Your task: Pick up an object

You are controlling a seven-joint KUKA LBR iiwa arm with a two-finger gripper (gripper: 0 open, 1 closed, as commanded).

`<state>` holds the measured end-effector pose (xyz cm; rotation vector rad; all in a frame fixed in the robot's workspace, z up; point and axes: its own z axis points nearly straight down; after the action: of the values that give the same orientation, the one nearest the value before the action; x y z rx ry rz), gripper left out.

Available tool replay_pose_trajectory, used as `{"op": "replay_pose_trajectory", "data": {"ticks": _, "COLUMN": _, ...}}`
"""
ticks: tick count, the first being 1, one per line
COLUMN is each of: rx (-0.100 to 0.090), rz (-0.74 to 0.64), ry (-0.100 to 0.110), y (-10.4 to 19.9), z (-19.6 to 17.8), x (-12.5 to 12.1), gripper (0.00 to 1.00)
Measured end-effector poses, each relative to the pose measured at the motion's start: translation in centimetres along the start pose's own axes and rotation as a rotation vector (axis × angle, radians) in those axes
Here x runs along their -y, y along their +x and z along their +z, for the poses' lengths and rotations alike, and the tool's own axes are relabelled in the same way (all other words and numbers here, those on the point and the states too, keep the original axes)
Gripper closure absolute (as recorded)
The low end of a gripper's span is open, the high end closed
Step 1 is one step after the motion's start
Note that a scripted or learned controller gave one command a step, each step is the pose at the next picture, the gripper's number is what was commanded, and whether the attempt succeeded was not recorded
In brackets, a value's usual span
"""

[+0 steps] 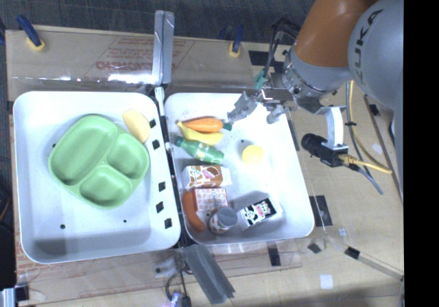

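Note:
My gripper hangs over the back part of the right bin, open, with nothing between its fingers. One fingertip is just right of an orange carrot, which lies on a yellow banana. Below them lies a green bottle. A small yellow round piece sits on the bin floor below the gripper. Nearer the front are two printed cartons, a brown sausage, a can and a black-and-white milk carton.
The left bin holds a green divided plate and a pale yellow piece by its right wall. A metal bar stands at the divider between the bins. Cables and a black fitting lie right of the right bin.

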<state>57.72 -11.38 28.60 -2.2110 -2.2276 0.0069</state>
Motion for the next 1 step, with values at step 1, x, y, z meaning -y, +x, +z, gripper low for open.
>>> {"op": "replay_pose_trajectory", "data": {"ticks": 1, "rx": -0.001, "rz": -0.004, "ry": 0.001, "y": 2.18, "z": 17.88, "x": -1.89, "gripper": 0.0}}
